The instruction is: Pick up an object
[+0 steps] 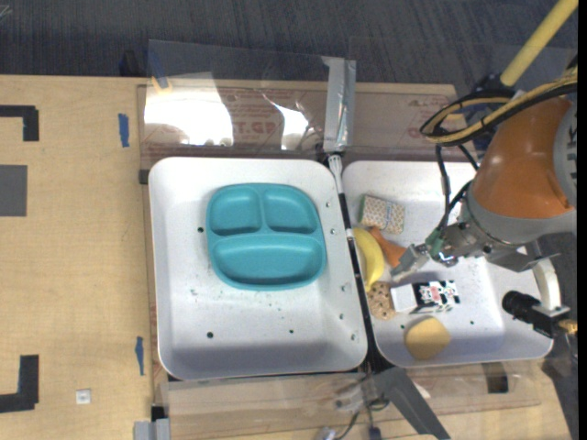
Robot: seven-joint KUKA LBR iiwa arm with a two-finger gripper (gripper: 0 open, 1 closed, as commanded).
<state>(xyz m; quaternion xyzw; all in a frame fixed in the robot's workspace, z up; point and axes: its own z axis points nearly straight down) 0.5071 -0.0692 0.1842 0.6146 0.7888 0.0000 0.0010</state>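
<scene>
My gripper [415,258] hangs low over the middle of the right bin [477,337], on the grey arm with its orange band [527,168]. Its tip is right beside an orange carrot-like piece [389,247] and just above a small black, white and red card [435,294]. A yellow banana [370,255] lies along the bin's left wall. A patterned square pouch [382,214] sits at the back. A tan round lump [426,336] rests at the front, and a speckled brown cookie-like piece [379,301] lies below the banana. I see nothing held in the gripper.
The left bin [183,337] holds a teal divided plate [266,236]. A clear plastic sheet [248,108] and a taped strip [337,108] stand behind the bins. Cables [459,117] loop over the arm at the right. The wooden bench [64,246] spreads to the left.
</scene>
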